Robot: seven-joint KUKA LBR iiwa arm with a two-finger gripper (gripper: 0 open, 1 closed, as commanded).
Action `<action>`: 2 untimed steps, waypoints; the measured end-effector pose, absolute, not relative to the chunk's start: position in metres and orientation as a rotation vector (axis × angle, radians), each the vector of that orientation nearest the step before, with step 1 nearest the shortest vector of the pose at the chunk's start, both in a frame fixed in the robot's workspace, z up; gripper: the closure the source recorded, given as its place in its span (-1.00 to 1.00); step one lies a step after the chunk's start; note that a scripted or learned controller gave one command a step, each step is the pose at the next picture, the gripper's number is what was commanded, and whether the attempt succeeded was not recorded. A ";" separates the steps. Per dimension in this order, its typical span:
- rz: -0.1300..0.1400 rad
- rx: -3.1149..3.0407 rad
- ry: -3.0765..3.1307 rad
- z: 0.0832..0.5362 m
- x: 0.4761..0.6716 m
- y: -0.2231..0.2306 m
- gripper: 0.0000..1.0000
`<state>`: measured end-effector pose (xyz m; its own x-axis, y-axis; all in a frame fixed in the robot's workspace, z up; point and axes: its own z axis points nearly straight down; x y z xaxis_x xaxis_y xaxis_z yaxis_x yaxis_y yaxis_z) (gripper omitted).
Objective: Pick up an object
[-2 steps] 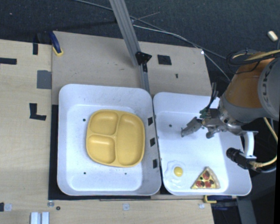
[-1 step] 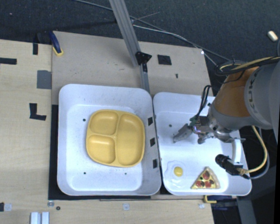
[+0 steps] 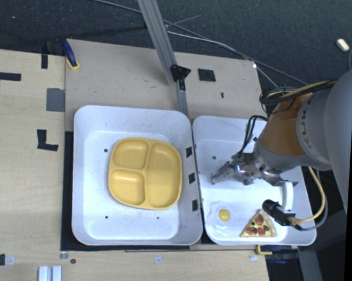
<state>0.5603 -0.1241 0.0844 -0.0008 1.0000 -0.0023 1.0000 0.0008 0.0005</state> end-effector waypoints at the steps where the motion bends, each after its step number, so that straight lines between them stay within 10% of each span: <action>1: 0.005 2.215 2.219 0.098 0.562 -0.124 1.00; 2: 0.001 2.220 2.223 0.139 0.563 -0.123 1.00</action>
<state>0.5630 -0.1226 0.1394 -0.0014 1.0000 0.0003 1.0000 0.0014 0.0008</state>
